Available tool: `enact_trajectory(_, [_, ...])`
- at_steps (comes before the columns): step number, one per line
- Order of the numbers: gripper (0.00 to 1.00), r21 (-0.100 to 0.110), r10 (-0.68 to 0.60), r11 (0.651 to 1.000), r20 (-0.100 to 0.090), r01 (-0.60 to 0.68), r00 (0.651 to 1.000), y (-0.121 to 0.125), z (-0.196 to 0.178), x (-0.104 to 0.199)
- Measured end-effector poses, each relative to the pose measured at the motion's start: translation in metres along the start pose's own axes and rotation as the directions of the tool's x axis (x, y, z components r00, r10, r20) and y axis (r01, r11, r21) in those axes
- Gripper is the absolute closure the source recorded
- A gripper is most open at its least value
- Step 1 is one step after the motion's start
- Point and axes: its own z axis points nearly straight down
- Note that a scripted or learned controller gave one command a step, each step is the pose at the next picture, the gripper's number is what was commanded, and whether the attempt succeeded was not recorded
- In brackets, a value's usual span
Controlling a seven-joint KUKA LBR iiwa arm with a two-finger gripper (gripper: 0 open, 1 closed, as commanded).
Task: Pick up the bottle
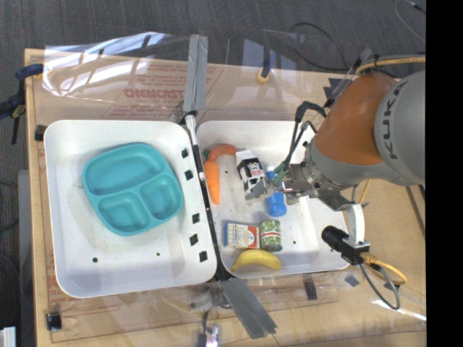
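The bottle (pixel 276 206) is small and blue and lies in the middle of the right bin (pixel 311 259). My gripper (pixel 278 187) hangs directly over its upper end, touching or nearly touching it. The grey arm with its orange band (pixel 354 121) reaches in from the right and hides the bin's right part. From this angle I cannot see whether the bottle sits inside the gripper.
An orange carrot (pixel 213 181), a white and black packet (pixel 251 172), a small carton (pixel 241 235), a green can (pixel 270 234) and a yellow banana (pixel 256 260) share the right bin. A teal divided plate (pixel 132 188) lies in the left bin (pixel 65 266).
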Motion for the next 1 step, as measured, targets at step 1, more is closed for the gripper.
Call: enact_trajectory(1, [0.0,0.0,0.258,0.966,0.0,-0.258,0.966,0.1016,0.1242,-0.0398])
